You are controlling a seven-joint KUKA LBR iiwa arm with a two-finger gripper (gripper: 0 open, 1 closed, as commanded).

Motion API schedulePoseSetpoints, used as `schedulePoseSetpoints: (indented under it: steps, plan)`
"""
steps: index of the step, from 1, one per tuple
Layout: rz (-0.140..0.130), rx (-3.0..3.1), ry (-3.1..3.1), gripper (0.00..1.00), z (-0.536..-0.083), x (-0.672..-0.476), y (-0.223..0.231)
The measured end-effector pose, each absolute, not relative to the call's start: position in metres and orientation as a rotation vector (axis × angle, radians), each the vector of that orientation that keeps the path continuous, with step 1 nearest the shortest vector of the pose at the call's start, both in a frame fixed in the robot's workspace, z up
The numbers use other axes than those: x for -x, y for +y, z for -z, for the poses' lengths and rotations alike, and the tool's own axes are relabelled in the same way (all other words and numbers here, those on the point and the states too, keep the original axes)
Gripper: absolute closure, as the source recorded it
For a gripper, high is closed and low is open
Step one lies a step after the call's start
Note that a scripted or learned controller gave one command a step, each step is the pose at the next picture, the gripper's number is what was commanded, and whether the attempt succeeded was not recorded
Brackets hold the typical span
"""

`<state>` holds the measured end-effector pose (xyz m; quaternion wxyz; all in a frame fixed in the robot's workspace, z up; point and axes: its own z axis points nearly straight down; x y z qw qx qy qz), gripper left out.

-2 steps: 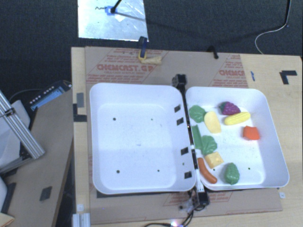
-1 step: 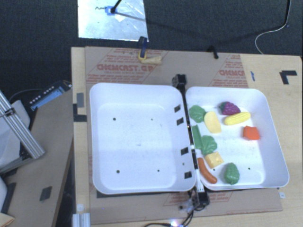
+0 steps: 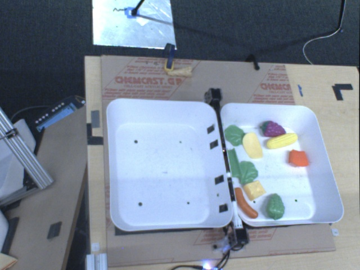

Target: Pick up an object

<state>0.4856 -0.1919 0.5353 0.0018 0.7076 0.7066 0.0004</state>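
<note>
The left bin (image 3: 115, 167) lies against the right bin (image 3: 323, 179). Along the right bin's left edge lie a lettuce (image 3: 233, 135), a lemon (image 3: 252, 145), a leaf (image 3: 244, 170), a cheese (image 3: 254, 189) and a sausage (image 3: 246, 203). Grapes (image 3: 273, 129) and corn (image 3: 282, 141) sit near its far edge, an orange block (image 3: 298, 158) mid-bin, and a pepper (image 3: 275, 206) by its near edge.

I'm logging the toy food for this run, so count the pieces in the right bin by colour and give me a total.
Green: 4
Yellow: 3
Purple: 1
Orange: 1
Red-orange sausage: 1
Total: 10, all in the right bin
</note>
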Motion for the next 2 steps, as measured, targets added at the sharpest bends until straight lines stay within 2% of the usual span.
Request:
schedulePoseSetpoints:
  steps: [1,2]
  plan:
    - [-0.002,-2.218,2.22,1.0,-0.535,-0.487,-0.197]
    - [-0.004,-2.208,2.226,1.0,-0.535,-0.586,-0.195]
